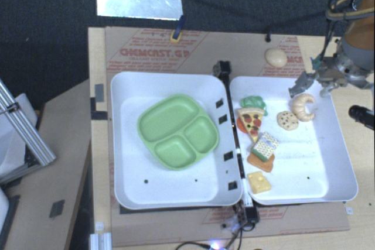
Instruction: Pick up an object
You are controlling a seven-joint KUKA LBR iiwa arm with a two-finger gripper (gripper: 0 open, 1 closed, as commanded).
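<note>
We see a yellow cheese wedge (259,182) lowest in the right bin (334,178), close to the wall between the two bins. Just above it sits a little sandwich (263,151), tilted, and above that a pizza slice (251,121) with a green leafy toy (254,103) touching its top. To the right of the pizza we find a round cookie (287,120), and just beside it a croissant (304,106). In the left bin (126,126) a green plate with three parts (177,131) lies near the middle. The gripper (314,86) hangs over the far right corner of the right bin, just above the croissant, and its fingers are spread apart with nothing between them. Farther back, a pale egg (276,57) rests on the cardboard (152,47) behind the bins.
</note>
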